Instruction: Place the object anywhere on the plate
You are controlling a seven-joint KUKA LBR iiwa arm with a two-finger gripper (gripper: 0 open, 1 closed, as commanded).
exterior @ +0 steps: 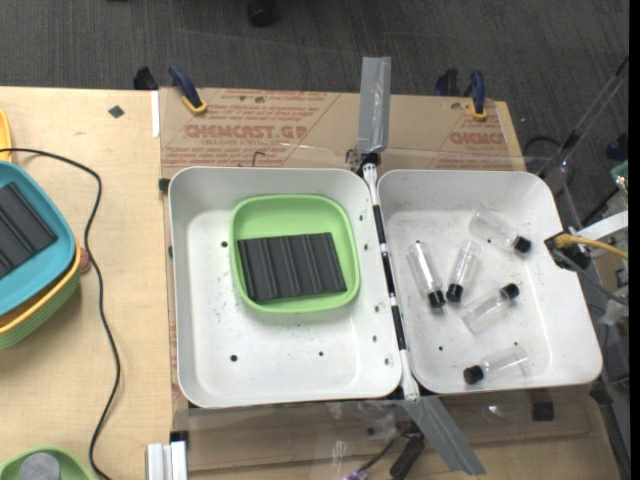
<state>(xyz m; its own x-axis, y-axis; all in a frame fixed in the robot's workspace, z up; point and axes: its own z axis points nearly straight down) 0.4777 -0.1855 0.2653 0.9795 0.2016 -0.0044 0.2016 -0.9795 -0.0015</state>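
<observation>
A green square plate (291,207) lies in the left bin (200,348), toward its back. A dark ribbed mat (292,266) covers most of the plate's floor. In the right bin (560,358) lie several clear vials with black caps, scattered flat: one (424,273) and another (462,270) near the middle, one (495,305) to their right, one (497,365) at the front, and one (500,230) at the back.
A stack of teal and yellow dishes (30,263) sits on the wooden bench at the far left, with a black cable (103,298) running past it. Cardboard (260,123) held by blue clamps lies behind the bins. A yellow-and-black fitting (572,247) pokes over the right bin's right rim.
</observation>
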